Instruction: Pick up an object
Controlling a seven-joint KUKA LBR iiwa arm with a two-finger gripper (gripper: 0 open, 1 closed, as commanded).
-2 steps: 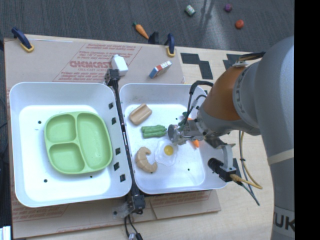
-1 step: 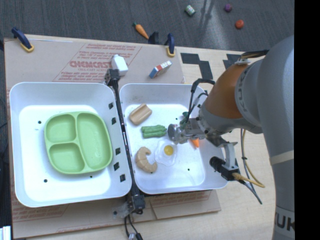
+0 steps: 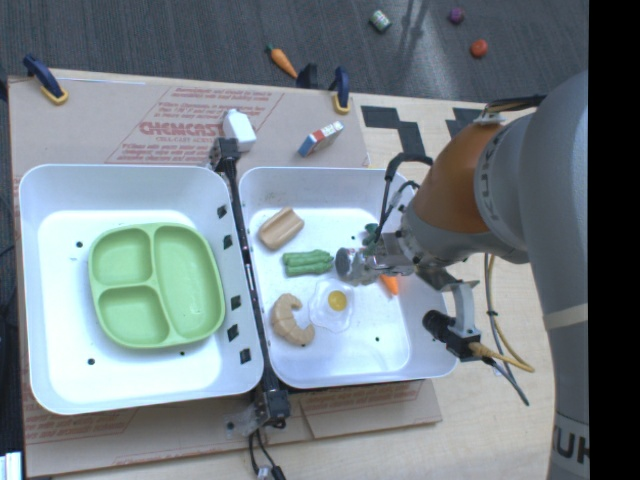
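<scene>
**Desk:** Where do you have the gripper?

**Operator:** I see the gripper (image 3: 352, 264) low in the right bin (image 3: 330, 364), toward its right side, with the grey arm (image 3: 520, 178) and its orange band (image 3: 458, 173) coming in from the right above it. I cannot tell from here how the gripper is set; the metal end is too small and foreshortened.

**Desk:** Is anything in it?

**Operator:** I see nothing gripped. Its tip sits just right of a green toy vegetable (image 3: 307, 262), close to it, but I cannot say whether they touch. A small orange piece (image 3: 390, 285), maybe a toy carrot, lies just beside the wrist on the bin floor.

**Desk:** What else is in that bin?

**Operator:** A toy fried egg (image 3: 333, 304) lies just below the gripper. A croissant (image 3: 291, 321) sits left of the egg, near the bin's left wall. A tan bread roll (image 3: 281, 228) lies above the green piece, toward the back.

**Desk:** And the other side?

**Operator:** The left bin (image 3: 60, 368) holds a green divided plate (image 3: 156, 286) with three compartments, lying flat.

**Desk:** Outside the bins?

**Operator:** On the cardboard (image 3: 180, 128) behind them I see a small white block (image 3: 240, 127) and a red, white and blue object (image 3: 320, 139). Blue clamps (image 3: 46, 79) hold the board's back edge. On the carpet beyond lie a toy carrot (image 3: 283, 61) and a few small scattered pieces.
</scene>
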